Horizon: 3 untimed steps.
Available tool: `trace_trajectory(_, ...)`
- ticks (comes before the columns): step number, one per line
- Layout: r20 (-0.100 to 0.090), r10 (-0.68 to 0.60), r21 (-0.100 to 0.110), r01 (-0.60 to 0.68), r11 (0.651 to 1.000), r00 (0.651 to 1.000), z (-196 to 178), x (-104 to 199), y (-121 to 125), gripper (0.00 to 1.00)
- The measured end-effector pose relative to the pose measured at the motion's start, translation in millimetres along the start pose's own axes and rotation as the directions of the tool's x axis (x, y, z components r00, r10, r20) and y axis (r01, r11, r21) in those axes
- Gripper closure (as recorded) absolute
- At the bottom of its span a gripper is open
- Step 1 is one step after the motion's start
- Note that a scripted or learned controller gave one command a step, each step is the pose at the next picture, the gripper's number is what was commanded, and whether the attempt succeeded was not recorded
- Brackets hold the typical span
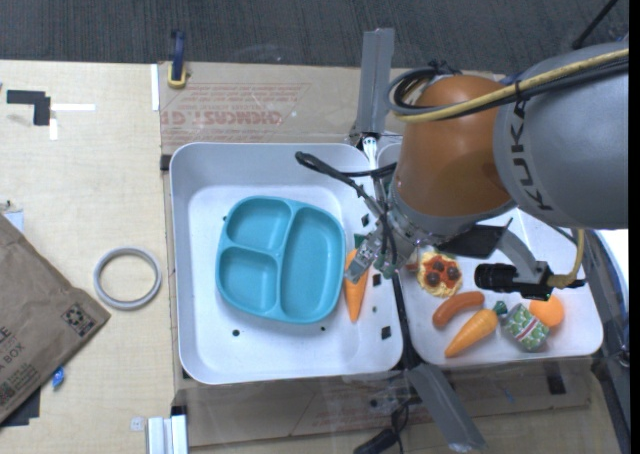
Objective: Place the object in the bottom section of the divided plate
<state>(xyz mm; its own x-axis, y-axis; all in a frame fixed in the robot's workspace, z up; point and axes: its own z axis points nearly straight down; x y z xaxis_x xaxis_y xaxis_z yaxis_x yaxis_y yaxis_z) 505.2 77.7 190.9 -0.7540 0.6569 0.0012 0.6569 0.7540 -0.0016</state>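
The table [80, 202] carried two white bins side by side, so that the arm [560, 142], reaching in from three o'clock, could carry things from one to the other. The left bin [190, 242] held the blue divided plate [280, 260], lying flat near its middle, its sections facing up ready to receive. The right bin [580, 332] served as the stock: a sausage [458, 308], an orange carrot [470, 332], a small tart [439, 273] and a green-wrapped piece [524, 327] lay loose there. The gripper [372, 254] hung just at three o'clock of the plate, over the left bin's edge. A carrot [354, 294] pointed downward beneath it, apparently pinched at its top by closed fingers, just beside the plate's rim and not yet over any section; judged so, the carry was under way and the placing remained
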Motion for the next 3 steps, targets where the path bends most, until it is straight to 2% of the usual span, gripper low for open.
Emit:
trace_trajectory(1, 0.001, 0.165, 0.0, -0.165, 0.986, 0.986, 70, -10, 72, 1.0)
trace_trajectory(2, 0.002, 0.399, -0.001, -0.399, 0.917, 0.917, -5, -24, 137, 1.0)
trace_trajectory(3, 0.003, 0.603, 0.0, -0.603, 0.798, 0.798, 39, -12, 178, 1.0)
